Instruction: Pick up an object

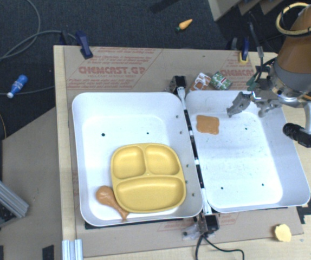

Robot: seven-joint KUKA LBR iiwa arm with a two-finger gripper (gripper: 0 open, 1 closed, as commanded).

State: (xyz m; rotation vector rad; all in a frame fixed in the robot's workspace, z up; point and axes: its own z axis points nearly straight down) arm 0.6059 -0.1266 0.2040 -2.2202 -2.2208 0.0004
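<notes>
A flat brown toast-like piece lies in the right bin, near its upper left corner. My gripper hovers over the bin's upper edge, to the right of the brown piece and apart from it. Its fingers are spread open with nothing between them. In the left bin sits a yellow divided plate, with a tan toy drumstick lying against its lower left side.
Small colourful packets lie on the board just behind the right bin. A yellow chunk rests on the bench at the lower right. Blue clamps hold the board's back edge. A blue bottle and an orange bit lie on the floor.
</notes>
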